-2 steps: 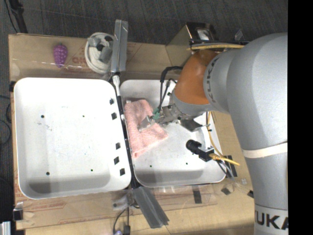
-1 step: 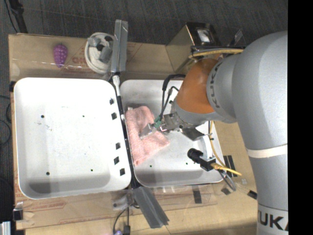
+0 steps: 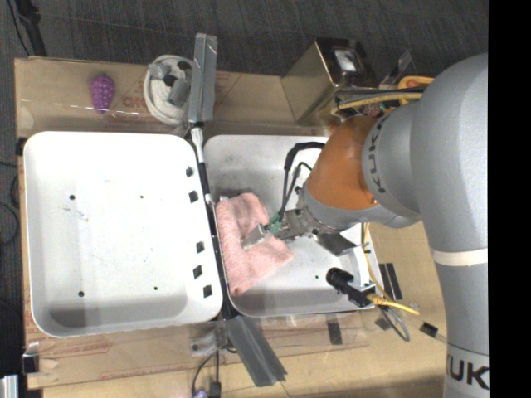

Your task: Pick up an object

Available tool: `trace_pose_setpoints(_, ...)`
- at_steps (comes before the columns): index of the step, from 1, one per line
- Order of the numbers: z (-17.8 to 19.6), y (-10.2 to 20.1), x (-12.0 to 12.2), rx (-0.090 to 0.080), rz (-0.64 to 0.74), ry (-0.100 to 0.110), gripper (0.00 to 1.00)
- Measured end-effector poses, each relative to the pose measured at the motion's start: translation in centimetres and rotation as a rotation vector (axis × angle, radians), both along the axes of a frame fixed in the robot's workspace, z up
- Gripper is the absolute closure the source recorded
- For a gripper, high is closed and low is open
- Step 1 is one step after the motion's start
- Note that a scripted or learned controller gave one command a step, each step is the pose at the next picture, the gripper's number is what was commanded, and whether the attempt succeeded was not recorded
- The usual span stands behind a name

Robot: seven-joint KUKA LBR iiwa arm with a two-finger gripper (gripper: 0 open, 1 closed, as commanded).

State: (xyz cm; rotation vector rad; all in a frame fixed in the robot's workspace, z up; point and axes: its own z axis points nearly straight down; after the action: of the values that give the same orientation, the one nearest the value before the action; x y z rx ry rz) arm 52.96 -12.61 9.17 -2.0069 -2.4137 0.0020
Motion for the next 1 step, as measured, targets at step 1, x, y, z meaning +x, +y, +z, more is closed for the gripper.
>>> trace_pose_setpoints(1,0.07,0.81,7.33,-0.001,0.058,-0.002,0.00)
